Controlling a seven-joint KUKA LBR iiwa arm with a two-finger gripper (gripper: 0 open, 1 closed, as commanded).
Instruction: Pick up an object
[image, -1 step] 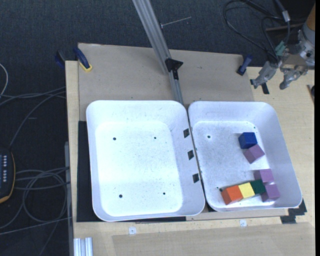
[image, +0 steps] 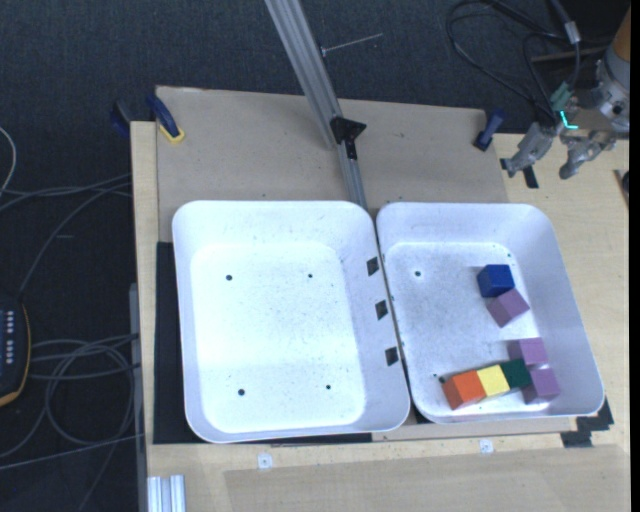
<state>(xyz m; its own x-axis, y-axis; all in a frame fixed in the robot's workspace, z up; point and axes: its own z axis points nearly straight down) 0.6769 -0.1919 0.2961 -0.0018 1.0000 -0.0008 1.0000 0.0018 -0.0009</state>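
My gripper (image: 553, 155) hangs at the upper right, above the bench behind the right bin (image: 440, 235), with its two fingers spread open and nothing between them. Inside the right bin lie a blue cube (image: 495, 280) and a purple cube (image: 507, 307) near the middle right. Along the bin's near edge sits a row of orange (image: 464, 388), yellow (image: 492, 380) and green (image: 516, 374) blocks, with two more purple blocks (image: 540, 368) at its right end. All the blocks lie well below and in front of the gripper.
The left bin (image: 270, 320) adjoins the right one, joined by black clips (image: 380, 310). A grey metal pole (image: 315, 85) slants in from the top to the bins' junction. Blue clamps (image: 165, 118) grip the board's back edge. Cables lie on the floor at left.
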